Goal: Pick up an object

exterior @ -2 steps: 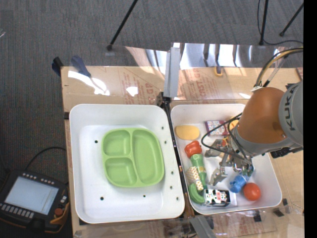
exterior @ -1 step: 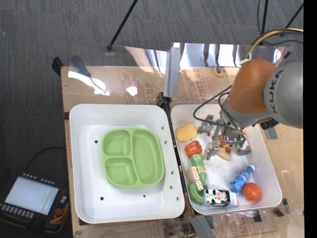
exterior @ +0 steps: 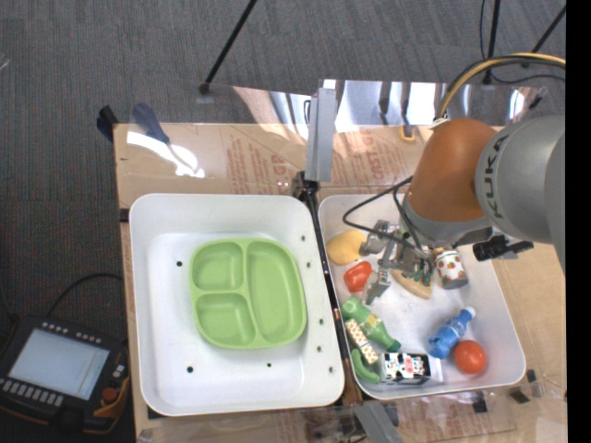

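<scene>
I have one fixed camera, mounted above the bench (exterior: 185, 155) and looking down at a slant, so the far edge sits toward the top of my picture and the near edge toward the bottom. From this height I take in both white bins whole: the left bin (exterior: 157, 220) with its green divided plate (exterior: 247, 293), and the right bin (exterior: 503, 307). Beyond the bench I see grey carpet (exterior: 111, 53) and tripod legs (exterior: 235, 30). The arm (exterior: 499, 173) enters from my right, near the lens, and covers part of the right bin. A teach pendant (exterior: 55, 367) lies at lower left.
</scene>
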{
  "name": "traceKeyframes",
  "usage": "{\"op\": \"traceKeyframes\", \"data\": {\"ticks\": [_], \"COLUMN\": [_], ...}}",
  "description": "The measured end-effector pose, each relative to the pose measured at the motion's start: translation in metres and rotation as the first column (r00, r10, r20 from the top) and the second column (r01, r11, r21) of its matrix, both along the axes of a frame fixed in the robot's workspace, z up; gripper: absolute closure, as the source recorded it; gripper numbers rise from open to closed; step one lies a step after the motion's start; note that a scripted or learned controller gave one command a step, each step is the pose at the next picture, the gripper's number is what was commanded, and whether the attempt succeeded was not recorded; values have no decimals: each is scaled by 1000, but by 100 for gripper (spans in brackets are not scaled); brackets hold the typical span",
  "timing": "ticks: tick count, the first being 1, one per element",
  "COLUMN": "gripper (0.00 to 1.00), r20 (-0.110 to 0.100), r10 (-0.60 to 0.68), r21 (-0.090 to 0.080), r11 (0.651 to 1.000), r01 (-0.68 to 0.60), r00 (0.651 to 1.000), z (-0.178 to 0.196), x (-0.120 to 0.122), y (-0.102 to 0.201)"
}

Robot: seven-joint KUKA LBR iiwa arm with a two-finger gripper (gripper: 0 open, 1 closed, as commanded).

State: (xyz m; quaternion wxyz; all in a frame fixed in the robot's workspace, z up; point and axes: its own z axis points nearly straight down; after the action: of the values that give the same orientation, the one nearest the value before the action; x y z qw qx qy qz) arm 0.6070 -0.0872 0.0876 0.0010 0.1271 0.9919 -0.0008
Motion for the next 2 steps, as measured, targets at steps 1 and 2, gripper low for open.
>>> {"op": "traceKeyframes", "data": {"ticks": [1,2], "gripper": [0,100], "r20": [-3,-5], "r10": [-115,-107], "r21": [3,3], "r11": [993,994], "r01": [115,107], "r00": [993,994], "z": [-1,7], "x": [-56,-56], "y": [-9,-7]}}
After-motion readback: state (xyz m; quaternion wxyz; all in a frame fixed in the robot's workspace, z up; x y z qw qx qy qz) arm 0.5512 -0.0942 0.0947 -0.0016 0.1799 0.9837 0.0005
